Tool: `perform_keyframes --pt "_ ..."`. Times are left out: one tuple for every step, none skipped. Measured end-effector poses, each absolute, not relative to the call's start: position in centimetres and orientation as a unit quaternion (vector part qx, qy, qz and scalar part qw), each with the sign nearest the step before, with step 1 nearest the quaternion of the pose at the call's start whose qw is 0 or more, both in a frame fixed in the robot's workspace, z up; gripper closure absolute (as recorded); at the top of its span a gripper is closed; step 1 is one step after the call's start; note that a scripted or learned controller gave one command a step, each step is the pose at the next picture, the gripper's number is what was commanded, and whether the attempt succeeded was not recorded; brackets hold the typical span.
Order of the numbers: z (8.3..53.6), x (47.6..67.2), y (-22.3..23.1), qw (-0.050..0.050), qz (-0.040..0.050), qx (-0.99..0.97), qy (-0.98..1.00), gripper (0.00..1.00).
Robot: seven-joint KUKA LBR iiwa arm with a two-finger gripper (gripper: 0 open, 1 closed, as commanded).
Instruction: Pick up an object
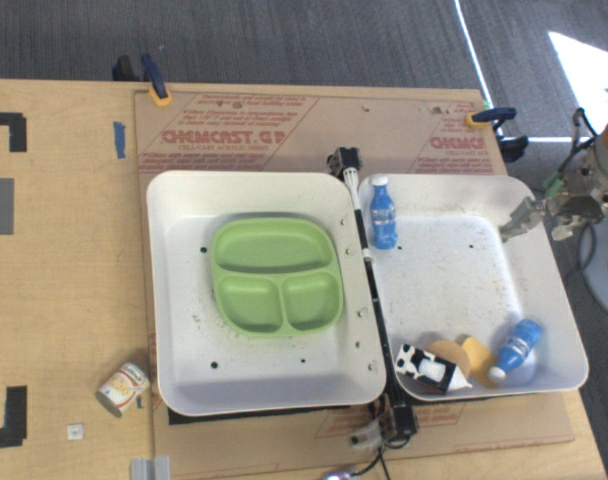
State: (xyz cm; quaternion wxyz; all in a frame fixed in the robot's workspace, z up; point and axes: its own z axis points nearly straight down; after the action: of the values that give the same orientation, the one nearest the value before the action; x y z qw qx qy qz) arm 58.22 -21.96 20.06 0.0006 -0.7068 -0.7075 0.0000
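Note:
The right bin (454,258) holds a small blue bottle (383,213) standing near its far left corner. Along its near edge lie a second blue bottle (515,348), a tan toy (461,354) and a black-and-white toy cow (425,365). My gripper (540,218) hangs at the bin's far right rim, well away from all of them. Its fingers are spread apart and hold nothing.
The left bin (174,268) carries a green divided plate (276,274). A small carton (122,388) lies on the bench by the left bin's near corner. Clamps (490,118) hold the brown board at the back.

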Motion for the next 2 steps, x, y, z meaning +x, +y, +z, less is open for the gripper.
perform_keyframes --pt "11.6 66.7 -14.3 -0.001 -0.0007 -0.644 -0.765 0.00" --pt "9.4 66.7 -10.2 0.001 0.0004 -0.737 -0.676 0.00"
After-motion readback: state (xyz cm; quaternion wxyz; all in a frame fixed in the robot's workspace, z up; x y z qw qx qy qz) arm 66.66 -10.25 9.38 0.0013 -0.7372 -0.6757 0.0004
